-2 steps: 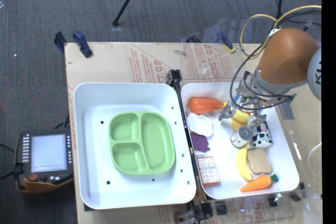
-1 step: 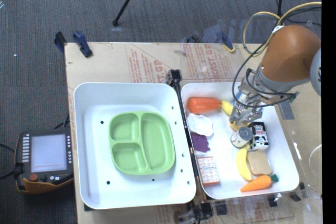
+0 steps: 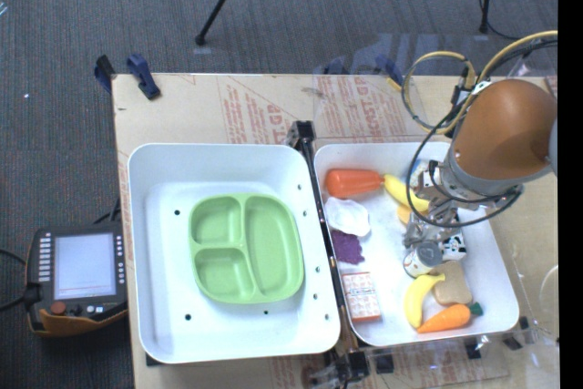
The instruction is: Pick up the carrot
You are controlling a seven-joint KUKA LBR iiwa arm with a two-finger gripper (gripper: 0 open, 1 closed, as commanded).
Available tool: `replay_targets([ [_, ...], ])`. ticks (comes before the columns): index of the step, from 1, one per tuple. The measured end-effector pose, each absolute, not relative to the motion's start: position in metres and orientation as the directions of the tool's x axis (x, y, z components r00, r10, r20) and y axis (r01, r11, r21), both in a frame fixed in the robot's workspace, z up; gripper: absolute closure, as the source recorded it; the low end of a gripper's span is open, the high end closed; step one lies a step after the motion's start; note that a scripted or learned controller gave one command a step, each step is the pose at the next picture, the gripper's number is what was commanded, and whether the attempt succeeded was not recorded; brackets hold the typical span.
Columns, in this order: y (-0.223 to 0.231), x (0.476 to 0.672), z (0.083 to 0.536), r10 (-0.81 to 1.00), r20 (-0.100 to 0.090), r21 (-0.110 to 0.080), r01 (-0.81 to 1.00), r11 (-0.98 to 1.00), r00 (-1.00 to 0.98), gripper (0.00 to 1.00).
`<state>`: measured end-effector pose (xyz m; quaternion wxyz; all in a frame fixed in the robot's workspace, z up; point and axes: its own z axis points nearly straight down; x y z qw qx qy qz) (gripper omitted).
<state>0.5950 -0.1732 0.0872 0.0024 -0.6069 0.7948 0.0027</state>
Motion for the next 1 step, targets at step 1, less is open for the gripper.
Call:
replay_targets([
  [1,-0.1173,0.5171,0.0861,-0.975,-0.006,0.006,-0.975,0.22,-0.22,1.0],
])
